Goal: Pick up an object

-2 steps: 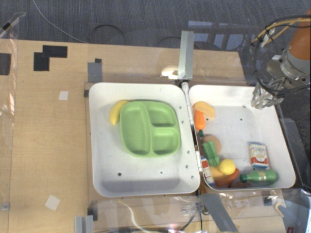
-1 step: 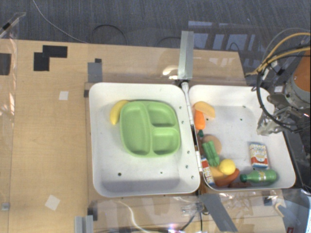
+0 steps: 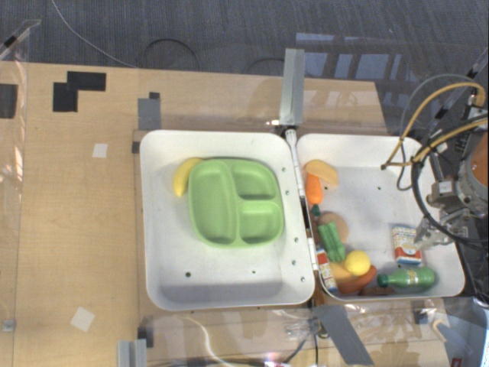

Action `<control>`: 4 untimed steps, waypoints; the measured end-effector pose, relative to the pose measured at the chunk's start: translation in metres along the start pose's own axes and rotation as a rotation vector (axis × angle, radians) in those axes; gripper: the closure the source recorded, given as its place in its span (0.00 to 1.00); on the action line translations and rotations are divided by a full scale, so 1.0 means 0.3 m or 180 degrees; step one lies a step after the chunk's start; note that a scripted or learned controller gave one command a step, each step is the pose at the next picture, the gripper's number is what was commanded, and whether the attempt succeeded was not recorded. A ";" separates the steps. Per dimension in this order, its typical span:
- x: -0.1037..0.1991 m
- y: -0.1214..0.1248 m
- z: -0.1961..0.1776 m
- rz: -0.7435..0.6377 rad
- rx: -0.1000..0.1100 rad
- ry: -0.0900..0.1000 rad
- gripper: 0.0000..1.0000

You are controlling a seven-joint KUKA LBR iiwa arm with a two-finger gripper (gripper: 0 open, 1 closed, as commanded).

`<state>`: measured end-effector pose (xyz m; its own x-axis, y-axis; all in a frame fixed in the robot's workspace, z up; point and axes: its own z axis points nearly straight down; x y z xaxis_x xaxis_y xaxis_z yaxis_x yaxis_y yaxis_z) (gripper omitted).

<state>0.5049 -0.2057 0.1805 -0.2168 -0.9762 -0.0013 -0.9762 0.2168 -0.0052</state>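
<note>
right bin [image 3: 367, 145]: middle free | toys crowd left wall, front | left bin [image 3: 157, 205]: green tray [image 3: 233, 202] centred

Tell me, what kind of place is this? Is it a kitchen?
Probably not a kitchen, more likely a robot lab. A robot arm with hoses reaches over two white bins on a wooden bench. The food looks like toys: a green plate, a lemon and a green bottle.

We're looking at our arm [image 3: 467, 176] poking in from the right edge, wrist all wrapped in looping yellow and black cables, with the gripper [image 3: 429, 234] hanging low and pointing left-ish, though honestly we can't make out the business end well enough to say more.
</note>
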 end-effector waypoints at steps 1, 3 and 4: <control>-0.214 0.054 -0.125 -0.0592 0.0012 -0.0004 1.00; -0.065 0.018 -0.218 -0.1204 0.0035 0.0012 1.00; -0.250 -0.038 -0.376 -0.0506 0.0014 -0.0006 1.00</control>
<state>0.5315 -0.1351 0.2934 -0.0597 -0.9982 -0.0019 -0.9982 0.0597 -0.0101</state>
